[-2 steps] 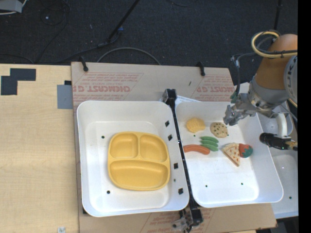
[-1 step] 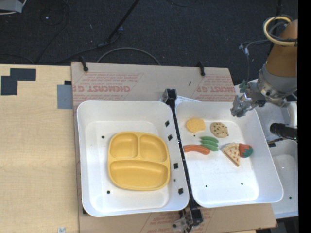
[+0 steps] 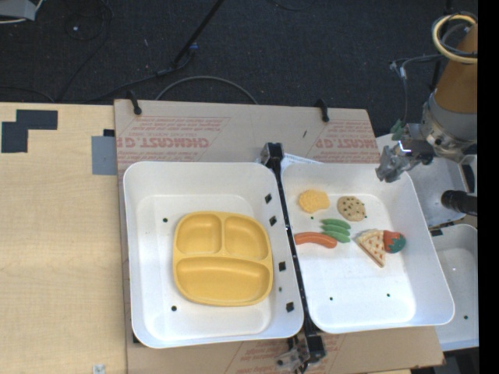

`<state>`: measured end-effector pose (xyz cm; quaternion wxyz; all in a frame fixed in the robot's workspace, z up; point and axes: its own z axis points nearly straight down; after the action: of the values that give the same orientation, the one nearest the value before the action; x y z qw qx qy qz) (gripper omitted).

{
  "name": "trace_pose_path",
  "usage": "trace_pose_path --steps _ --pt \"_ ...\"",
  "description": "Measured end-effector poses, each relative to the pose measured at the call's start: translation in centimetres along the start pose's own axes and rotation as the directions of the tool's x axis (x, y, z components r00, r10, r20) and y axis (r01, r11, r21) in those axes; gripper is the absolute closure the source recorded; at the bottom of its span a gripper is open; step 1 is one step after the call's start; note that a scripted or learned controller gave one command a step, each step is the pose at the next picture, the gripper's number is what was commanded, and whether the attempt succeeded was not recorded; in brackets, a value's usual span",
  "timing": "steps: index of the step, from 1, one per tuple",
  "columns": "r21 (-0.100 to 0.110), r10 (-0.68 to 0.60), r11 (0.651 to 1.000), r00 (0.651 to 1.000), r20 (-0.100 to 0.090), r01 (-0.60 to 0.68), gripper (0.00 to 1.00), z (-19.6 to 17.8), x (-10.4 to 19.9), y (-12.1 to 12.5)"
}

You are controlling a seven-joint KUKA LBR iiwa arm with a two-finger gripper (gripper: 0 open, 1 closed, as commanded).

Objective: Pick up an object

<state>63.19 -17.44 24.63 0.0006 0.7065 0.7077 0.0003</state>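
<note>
pincer over right bin corner (fingers unclear) | arm cropped

I see both bins plain white: left bin, right bin. Divided plate solid yellow-orange. Round cracker yellow-orange, speckled. Cookie tan with dark chips. Pea pod green. Sausage orange-red. Pizza slice tan with red dots; red and green piece beside it. Cardboard brown, red mirrored lettering. Bench pale wood, grey and dark blue patches. Arm orange band, grey below. Gripper grey metal.
</note>
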Motion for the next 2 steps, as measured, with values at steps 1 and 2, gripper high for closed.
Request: trace_pose_path --steps 1,2 --pt "0.006 -0.002 1.000 1.000 -0.002 0.002 1.00 1.3 4.8 -1.2" --pt "0.006 -0.002 1.000 1.000 -0.003 0.002 1.00 0.6 10.0 -3.4"
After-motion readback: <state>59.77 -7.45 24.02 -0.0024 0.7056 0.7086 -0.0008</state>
